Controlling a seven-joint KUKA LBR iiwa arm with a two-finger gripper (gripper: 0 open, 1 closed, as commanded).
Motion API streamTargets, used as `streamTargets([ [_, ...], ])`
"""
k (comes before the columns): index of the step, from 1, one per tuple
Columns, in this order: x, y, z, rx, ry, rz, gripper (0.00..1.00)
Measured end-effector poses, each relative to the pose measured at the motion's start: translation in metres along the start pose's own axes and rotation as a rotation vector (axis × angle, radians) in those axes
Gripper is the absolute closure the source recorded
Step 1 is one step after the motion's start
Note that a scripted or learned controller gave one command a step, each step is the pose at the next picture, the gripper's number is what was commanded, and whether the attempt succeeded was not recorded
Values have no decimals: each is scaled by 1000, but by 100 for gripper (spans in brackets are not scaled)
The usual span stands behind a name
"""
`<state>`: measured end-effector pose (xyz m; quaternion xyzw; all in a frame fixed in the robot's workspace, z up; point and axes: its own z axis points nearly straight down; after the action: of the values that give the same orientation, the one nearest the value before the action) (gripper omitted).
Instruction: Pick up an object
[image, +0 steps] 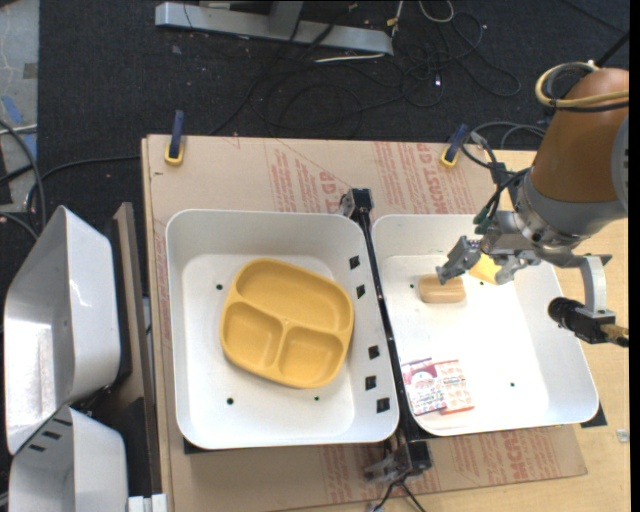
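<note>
Our pincer (478, 262) hovers in the right bin (560, 330), upper right of frame, just beside a tan bar-shaped block (441, 290). We cannot tell whether it is open. A yellow piece (485, 268), perhaps underneath, could spoil the grasp.

Two shallow white plastic bins, left bin (190, 330) and right bin (560, 400), adjoin on a brown cardboard sheet (300, 165). Beyond the sheet's far edge lie black cables (440, 60); a blue-and-yellow clamp (176, 140) grips its far-left corner.
</note>
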<state>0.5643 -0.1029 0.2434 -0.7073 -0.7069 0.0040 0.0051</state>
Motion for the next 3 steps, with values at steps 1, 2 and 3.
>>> streamTargets([
  [1,0,2,-7,-12,-1,-2,0],
  [2,2,10,55,-8,-1,1,0],
  [3,2,11,98,-8,-1,2,0],
])
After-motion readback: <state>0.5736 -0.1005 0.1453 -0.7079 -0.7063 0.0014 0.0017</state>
